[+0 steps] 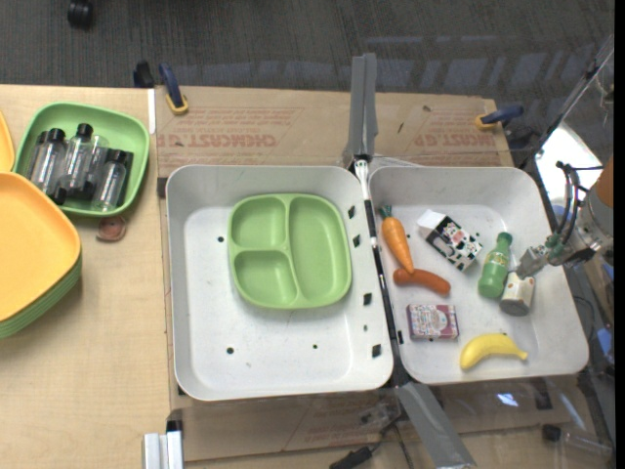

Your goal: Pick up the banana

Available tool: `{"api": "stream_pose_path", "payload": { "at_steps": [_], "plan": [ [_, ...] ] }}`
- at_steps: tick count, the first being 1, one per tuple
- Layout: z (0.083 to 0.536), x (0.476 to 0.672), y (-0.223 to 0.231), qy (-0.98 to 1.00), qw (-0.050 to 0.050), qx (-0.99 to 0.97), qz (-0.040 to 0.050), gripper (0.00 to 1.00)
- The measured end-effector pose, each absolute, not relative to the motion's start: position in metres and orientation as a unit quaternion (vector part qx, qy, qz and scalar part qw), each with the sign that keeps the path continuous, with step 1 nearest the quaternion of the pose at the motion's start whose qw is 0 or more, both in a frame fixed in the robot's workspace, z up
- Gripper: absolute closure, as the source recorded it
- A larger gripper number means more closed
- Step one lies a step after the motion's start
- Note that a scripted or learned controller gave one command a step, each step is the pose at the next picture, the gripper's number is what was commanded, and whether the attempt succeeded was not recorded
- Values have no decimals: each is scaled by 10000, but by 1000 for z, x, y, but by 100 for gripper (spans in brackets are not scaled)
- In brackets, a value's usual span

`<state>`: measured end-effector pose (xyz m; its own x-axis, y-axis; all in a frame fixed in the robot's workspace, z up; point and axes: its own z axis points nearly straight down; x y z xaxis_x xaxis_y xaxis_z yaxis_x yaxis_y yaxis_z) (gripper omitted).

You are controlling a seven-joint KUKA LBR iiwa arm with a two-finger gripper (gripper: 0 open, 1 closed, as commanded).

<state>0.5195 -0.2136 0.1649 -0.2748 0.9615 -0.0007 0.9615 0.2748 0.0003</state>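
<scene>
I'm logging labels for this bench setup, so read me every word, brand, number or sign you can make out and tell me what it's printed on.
"CHEMCAST GP": red print on the brown cardboard sheet behind the bins, seen upside down, and repeated to the right.
Small pink box: has a printed front, too small to read.
Black and white carton: pattern, no legible words.
Green bottle: label too blurred to read.
Vials in the green tray: no readable marks.

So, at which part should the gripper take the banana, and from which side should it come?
Probably at the thick middle of the banana, coming straight down from above with the fingers across its short width. It lies flat along the near wall of the right bin, clear of the pink box.
</scene>
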Motion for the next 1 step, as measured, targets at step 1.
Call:
{"api": "stream_pose_path", "payload": {
  "at_steps": [1],
  "plan": [
    [171,551,-188,8408,10,5413,0,100]
  ]
}}
